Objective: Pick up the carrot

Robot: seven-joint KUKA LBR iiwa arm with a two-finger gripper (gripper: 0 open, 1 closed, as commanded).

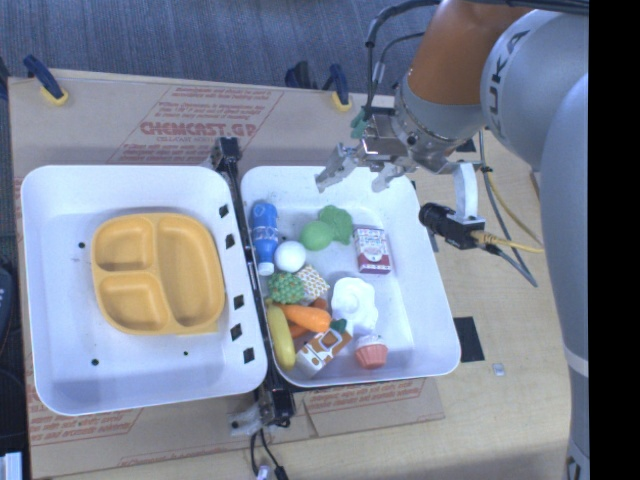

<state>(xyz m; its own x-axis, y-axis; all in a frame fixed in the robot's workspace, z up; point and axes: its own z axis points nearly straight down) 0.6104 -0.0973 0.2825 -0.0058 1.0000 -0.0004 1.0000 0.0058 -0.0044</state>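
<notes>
Camera view is showing the carrot [306, 317] lying low in the right bin [432, 298], wedged between banana [280, 336] and carton [323, 348], probably light, rigid, slick plastic best pinched mid-body across its width, while the gripper [362, 174] is hovering spread open, empty, over the bin's far rim.

Bright, even light from above; the white bins [40, 268] glare slightly. Soft shadows fall on the worktop [500, 298]. The picture is mildly grainy.
</notes>
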